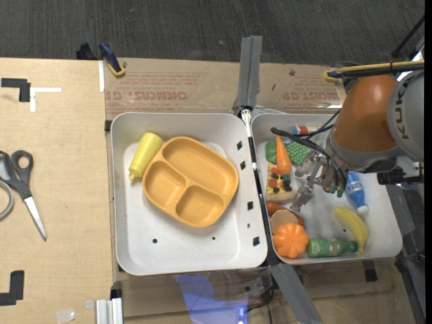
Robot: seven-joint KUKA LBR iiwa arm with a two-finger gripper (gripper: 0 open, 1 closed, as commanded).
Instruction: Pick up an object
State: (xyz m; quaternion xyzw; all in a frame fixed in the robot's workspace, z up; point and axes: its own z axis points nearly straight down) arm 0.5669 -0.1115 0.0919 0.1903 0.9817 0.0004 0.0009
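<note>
Toy carrot [283, 155], orange pumpkin [290, 239], banana [354, 226], right bin [388, 241]

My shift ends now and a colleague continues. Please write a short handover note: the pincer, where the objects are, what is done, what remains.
Pincer: low in the right white bin, over the toys; nothing visibly between its fingers, and whether they are open is unclear.
Right bin: orange plastic carrot, small orange pumpkin, green bottle lying flat, yellow banana, blue-and-white bottle.
Left white bin: orange divided tray, yellow mustard bottle beside it.
Done: arm is among the toys.
Left: grip one object and lift.
</note>
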